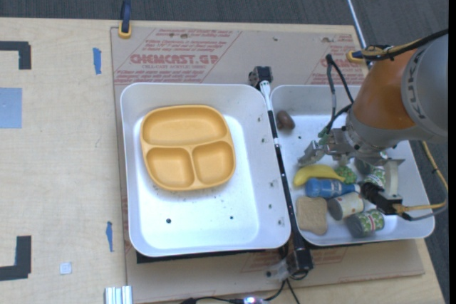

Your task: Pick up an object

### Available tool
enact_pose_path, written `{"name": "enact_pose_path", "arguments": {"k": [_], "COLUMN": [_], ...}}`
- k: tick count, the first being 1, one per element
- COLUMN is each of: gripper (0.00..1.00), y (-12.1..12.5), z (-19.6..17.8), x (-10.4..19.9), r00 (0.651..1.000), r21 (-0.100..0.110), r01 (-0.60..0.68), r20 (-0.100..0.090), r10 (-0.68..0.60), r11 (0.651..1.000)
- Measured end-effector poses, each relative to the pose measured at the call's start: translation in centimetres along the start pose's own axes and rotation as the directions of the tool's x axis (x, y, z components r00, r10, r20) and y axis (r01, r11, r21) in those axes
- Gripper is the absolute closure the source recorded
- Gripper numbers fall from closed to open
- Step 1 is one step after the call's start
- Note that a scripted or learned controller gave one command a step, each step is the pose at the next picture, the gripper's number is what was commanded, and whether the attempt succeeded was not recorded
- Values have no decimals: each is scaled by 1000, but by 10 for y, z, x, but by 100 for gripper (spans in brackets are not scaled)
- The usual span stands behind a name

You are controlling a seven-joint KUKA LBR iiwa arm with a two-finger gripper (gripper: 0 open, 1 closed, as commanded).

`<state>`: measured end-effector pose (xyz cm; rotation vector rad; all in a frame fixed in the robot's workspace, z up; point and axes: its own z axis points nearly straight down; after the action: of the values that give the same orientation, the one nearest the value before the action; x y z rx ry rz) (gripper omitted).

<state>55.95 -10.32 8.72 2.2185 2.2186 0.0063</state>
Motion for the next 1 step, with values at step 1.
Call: {"name": "enact_pose_path", "arguments": {"k": [1], "gripper": [0], "y": [-44], "z": [0], "x": [-8], "r00": [1000], "r21": [-2], "r01": [-1], "r20": [1], "r10": [1], "r11": [1000]}}
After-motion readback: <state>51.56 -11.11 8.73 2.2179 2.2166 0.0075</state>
